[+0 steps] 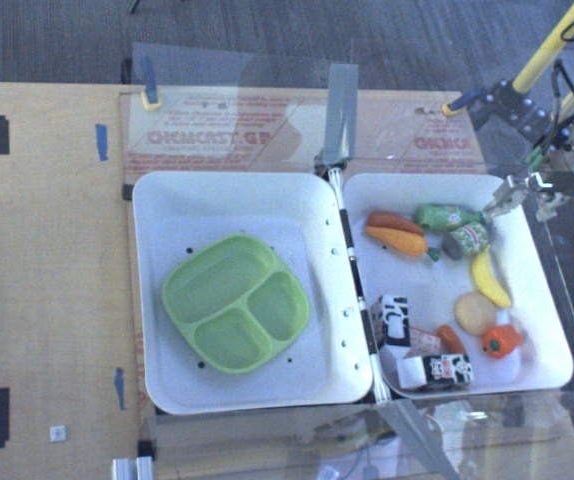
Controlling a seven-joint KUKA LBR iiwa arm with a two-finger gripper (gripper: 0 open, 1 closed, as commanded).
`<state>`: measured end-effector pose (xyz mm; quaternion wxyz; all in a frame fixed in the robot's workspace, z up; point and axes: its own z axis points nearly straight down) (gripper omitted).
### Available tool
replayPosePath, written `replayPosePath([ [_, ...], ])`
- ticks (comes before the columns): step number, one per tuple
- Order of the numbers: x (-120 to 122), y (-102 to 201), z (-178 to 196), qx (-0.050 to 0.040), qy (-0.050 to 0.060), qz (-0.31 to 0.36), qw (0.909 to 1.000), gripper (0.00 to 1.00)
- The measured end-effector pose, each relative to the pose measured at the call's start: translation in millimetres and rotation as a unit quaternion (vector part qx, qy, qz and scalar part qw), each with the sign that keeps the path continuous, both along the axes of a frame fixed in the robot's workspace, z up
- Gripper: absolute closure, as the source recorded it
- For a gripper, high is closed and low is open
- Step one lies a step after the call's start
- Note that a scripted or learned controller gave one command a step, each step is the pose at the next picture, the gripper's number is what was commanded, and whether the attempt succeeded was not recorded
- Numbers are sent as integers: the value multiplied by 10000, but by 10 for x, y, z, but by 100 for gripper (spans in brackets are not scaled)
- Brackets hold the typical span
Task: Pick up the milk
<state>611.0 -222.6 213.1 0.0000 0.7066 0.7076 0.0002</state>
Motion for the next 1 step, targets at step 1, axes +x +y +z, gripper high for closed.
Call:
replayPosePath([
  [1, -908, 256, -1267, 21, -13, -913, 9958, 0],
])
